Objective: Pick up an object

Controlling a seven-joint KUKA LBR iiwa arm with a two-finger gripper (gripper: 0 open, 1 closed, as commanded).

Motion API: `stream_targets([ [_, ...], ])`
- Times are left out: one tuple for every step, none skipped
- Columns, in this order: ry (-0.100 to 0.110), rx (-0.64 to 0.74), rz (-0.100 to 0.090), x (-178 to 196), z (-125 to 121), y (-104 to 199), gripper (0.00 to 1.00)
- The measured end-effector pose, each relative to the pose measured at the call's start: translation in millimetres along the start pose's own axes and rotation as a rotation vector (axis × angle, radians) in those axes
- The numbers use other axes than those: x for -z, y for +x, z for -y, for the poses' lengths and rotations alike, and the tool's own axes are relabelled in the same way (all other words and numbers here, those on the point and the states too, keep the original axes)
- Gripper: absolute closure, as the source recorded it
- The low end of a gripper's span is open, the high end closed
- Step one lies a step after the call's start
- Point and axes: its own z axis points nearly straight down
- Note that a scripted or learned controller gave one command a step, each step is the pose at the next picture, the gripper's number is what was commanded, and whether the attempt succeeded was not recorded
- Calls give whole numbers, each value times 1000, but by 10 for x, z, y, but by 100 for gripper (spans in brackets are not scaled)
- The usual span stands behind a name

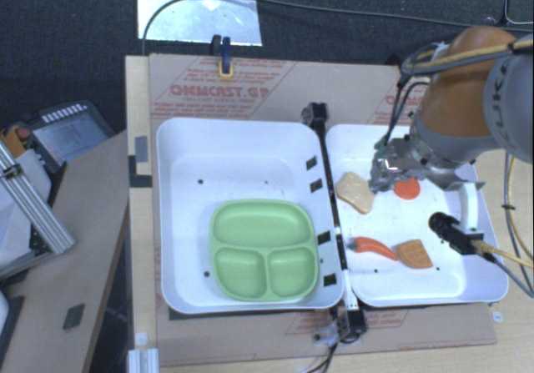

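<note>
The right bin point(476, 284) holds several small items: a tan bread-like piece point(355, 192), a red-orange round slice point(408, 189), an orange carrot-like piece point(373, 248) and a brown wedge point(415, 254). My gripper point(385, 173) hangs low over the bin's upper middle, between the tan piece and the red slice. The wrist body hides its fingertips. Nothing shows held by it.
The left bin point(179, 196) contains a green three-compartment plate point(263, 248). A black divider strip point(327, 196) runs between the bins. A black cylindrical part point(450, 232) of the arm's cabling juts over the right bin's right side. Cardboard lies under both bins.
</note>
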Motion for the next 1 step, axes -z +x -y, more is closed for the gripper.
stream_targets([
  [0, 0, 0, -74, -121, 500, 100],
])
